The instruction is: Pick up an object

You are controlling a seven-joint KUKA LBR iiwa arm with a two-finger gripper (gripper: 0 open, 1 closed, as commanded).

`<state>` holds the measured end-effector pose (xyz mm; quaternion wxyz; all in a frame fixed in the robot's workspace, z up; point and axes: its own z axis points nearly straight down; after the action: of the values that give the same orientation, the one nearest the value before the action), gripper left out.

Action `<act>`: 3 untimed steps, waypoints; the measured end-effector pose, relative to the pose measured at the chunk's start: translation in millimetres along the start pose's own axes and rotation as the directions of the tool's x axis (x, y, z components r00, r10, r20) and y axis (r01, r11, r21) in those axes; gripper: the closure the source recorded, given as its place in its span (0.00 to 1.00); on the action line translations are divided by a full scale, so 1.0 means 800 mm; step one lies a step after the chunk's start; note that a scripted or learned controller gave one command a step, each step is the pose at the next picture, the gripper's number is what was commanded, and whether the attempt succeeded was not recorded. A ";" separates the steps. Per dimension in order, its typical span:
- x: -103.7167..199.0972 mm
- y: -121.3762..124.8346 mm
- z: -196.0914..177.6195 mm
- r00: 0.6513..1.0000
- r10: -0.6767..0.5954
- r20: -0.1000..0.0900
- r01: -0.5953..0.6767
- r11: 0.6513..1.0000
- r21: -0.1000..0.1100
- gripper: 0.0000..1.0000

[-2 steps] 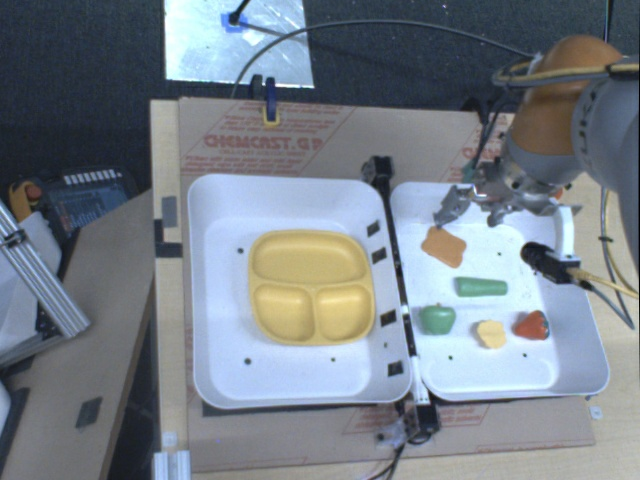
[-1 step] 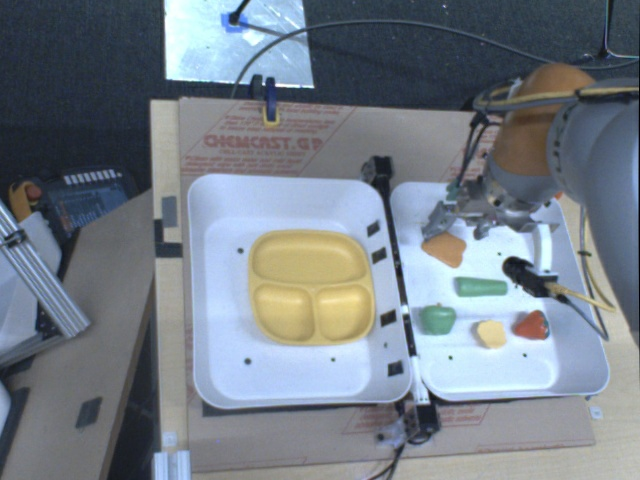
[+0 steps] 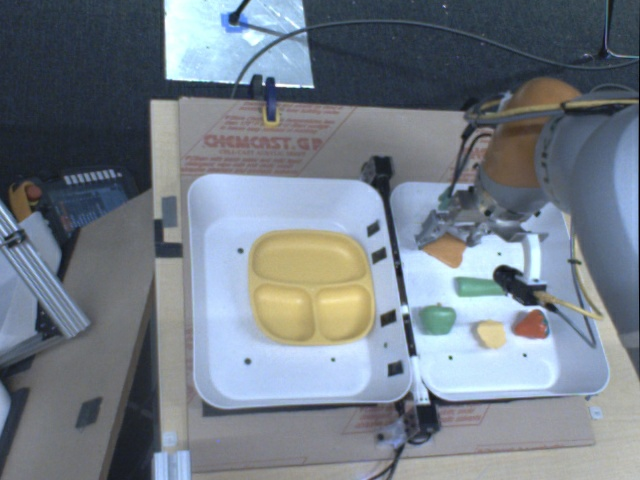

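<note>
One arm, grey with an orange band, reaches in from the right and ends low over the back of the right bin. Gripper sits at an orange wedge, metal parts just above it and seemingly touching; whether the wedge is held cannot be told, and the tool's state is not readable from this slant. A black part with a yellow cable hangs off the wrist near the bin's middle. Loose in the right bin, nearer the front: green bar, green round piece, yellow chunk, red piece, each apart from the others, none touching the gripper. Left bin holds a yellow plate with three compartments, lying flat near the centre. Black clips join the two bins along the seam. Both bins rest on a brown cardboard sheet with red print, on a pale bench. Blue and yellow clamp at the sheet's far edge. Beyond it, dark carpet with a shiny foil square and a thin cable running across. At left, a lower wooden surface, a metal rail and a keypad device.
</note>
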<state>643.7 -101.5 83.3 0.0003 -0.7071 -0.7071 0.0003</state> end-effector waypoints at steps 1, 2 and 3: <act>-0.001 0.004 -0.019 1.000 0.001 0.003 -0.001 1.000 -0.009 1.00; 0.008 0.001 -0.079 1.000 -0.004 0.000 0.004 1.000 -0.007 1.00; 0.004 0.003 -0.160 1.000 -0.004 0.001 0.004 1.000 -0.010 1.00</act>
<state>646.6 -98.4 211.6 -0.0036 -0.7056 -0.7086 -0.0026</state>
